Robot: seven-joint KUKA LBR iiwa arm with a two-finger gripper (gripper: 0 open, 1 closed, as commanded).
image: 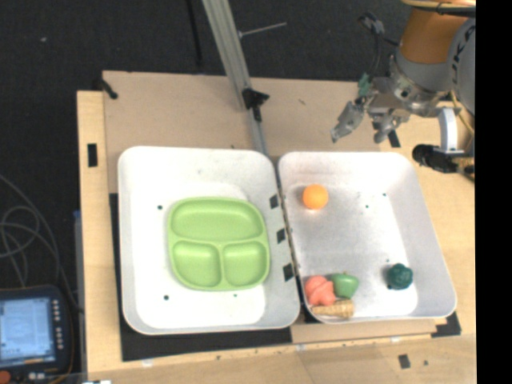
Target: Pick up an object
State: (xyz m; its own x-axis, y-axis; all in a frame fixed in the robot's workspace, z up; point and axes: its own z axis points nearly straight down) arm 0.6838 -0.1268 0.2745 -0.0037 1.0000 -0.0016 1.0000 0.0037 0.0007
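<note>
Front corner of the right bin (416, 214) has a tight cluster: pink-red toy piece (318, 290), green toy piece (346, 285) touching it, tan piece (339, 310) just below both, pressed against the front wall. Dark green round object (399, 276) sits alone near the right wall, apart from the cluster. Orange ball (314, 197) sits alone near the divider, back-left part of the right bin, open floor all round it. Left bin (144, 214) holds a light green divided plate (218, 242), three compartments, nothing in them. Both bins on the tan table (176, 110). Hand (370, 125) hangs above the table just beyond the right bin's back rim, not over any object, fingers spread apart, nothing between them. Step in hand, as I judge it: approach and pick a target, no grasp begun. Best picks look like the orange ball or the dark green object, both isolated, room for a finger on each side. Ball could roll, so centre over it and come straight down, closing across its middle. Cluster is risky: pieces touch, wall blocks one finger. Plate looks too wide and flat for this hand.
</note>
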